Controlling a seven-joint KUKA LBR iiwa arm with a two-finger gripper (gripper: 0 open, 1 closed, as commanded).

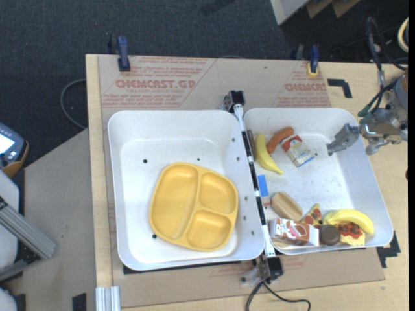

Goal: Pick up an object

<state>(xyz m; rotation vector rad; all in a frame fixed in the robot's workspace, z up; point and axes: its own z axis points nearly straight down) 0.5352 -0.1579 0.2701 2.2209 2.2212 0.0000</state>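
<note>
Gripper (363, 137): I see it at the right bin's (363, 173) 2 o'clock rim; finger spread, I cannot tell; nothing visibly held.
Bins: two.
Bananas: two, one (266, 154) at 9 o'clock of the gripper, one (353, 219) at 6 o'clock.
Yellow divided plate (193, 205): one, in the left bin (130, 173).
Small carton (299, 152): nearest, at 9 o'clock, apart.

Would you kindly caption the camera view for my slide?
Gripper over the right bin of toy food; yellow plate in the left bin.

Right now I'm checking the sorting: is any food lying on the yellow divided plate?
No, the yellow divided plate sits in the left bin, while the banana and sausage lie in the right bin.
</note>
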